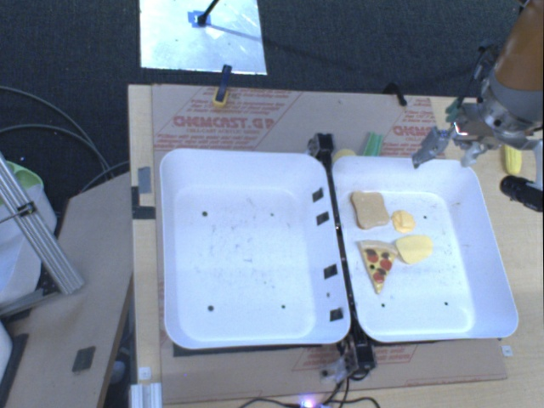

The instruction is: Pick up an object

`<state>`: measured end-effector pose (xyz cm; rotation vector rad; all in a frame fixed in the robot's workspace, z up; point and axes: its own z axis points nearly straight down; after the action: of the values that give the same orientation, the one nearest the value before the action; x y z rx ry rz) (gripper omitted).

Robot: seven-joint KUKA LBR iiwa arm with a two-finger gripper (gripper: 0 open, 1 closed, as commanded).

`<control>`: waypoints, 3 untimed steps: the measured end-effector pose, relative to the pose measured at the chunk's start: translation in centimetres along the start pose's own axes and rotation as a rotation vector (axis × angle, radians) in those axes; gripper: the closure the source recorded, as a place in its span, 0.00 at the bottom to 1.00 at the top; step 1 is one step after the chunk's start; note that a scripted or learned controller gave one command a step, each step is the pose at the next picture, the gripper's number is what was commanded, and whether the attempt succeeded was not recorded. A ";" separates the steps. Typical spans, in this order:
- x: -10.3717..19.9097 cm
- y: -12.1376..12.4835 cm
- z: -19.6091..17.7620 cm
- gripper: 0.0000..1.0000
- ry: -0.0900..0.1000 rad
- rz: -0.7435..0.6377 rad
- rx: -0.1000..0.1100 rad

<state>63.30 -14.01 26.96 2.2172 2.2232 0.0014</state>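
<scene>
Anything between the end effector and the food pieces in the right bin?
Nothing visible. The end effector hangs above the right bin's far rim; the toast slice and pizza slice lie uncovered on the floor.

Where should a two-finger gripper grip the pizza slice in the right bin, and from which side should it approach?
Probably from straight above, closing across the wide crust end of the pizza slice. It lies flat in the right bin, tip toward the camera, so no side offers an edge. The yellow piece sits close beside the crust, so the fingers should avoid it.
</scene>
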 end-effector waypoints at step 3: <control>5.7 -8.9 18.3 0.00 0.001 0.002 0.002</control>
<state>54.38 -8.30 8.64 2.2209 2.2228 0.0002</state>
